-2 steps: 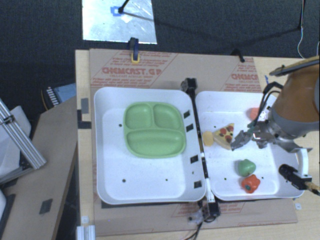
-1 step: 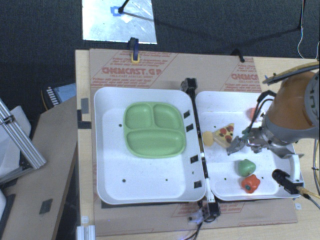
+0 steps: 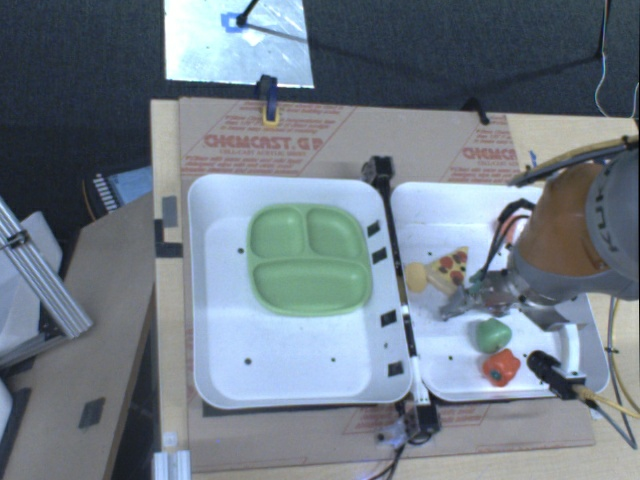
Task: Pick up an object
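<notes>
down at the near edge of the right bin (image 3: 580, 368), a red-orange pepper-like toy (image 3: 501, 366) sits close to the rim, and right behind it a green round toy (image 3: 491, 334), the two almost touching. just above the green one, the gripper (image 3: 462, 302) is low inside the bin, metal tips angled toward the divider between the bins; whether the fingers are spread or pressed together, can't tell from this angle, and nothing is visibly caught between them. a touch farther in, a pizza slice toy (image 3: 449, 265) lies just beside the gripper's tip, with a small yellow piece (image 3: 416, 277) next to it by the bin's left wall. the arm (image 3: 590, 233), orange band and grey casing, looms over the right side of that bin. across in the left bin (image 3: 215, 358), a green divided plate (image 3: 309, 259) rests toward the far half. farther back, a brown printed board (image 3: 330, 133) covers the surface, a yellow-and-black clamp (image 3: 269, 101) at its far edge.
</notes>
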